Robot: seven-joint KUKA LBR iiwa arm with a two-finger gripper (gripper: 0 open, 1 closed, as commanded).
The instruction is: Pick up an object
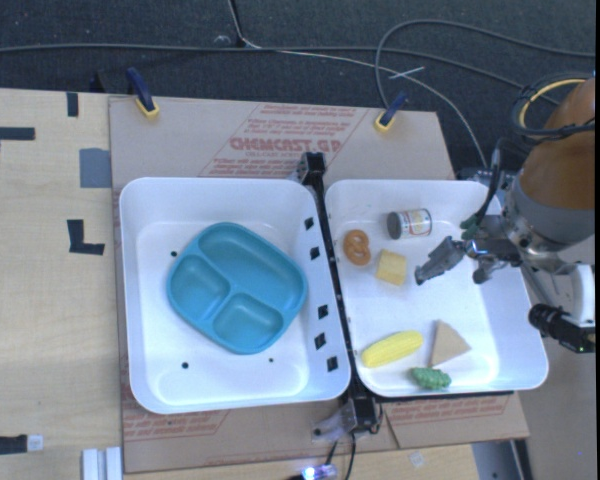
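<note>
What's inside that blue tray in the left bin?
The blue tray shows three bare compartments holding no items. It rests in the left bin; whatever lies beneath it is covered.

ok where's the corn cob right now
The corn cob lies at the front of the right bin, left of the tan wedge and above-left of the green piece.

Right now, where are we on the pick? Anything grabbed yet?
Done: the arm is in over the right bin, with the end effector hovering just right of the yellow block. In hand: nothing visible between its fingers. Left: the whole grasp and lift. The block, jar, pretzel, corn, wedge and green piece all lie on the bin floor.
</note>
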